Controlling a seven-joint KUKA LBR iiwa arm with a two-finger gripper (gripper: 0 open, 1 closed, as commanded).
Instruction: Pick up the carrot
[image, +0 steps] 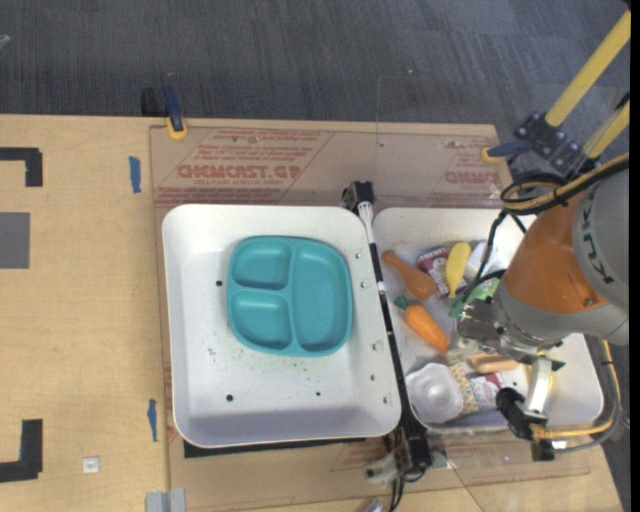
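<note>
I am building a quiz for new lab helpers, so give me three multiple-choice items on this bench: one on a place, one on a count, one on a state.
1. Where does the teal divided plastic plate lie?
A. in the left white bin
B. in the right white bin
C. on the cardboard sheet behind the bins

2. How many compartments does the plate have?
A. two
B. three
C. five

3. How does the orange carrot stand right now?
A. lying in the right white bin, beside the arm's wrist
B. lying on the plate
C. standing upright on the wooden bench

Answers:
1 A, since the plate sits in the middle of the left bin's floor.
2 B, since its ridges mark off two small sections and one long one.
3 A, since it lies slantwise near the right bin's left wall.
</note>
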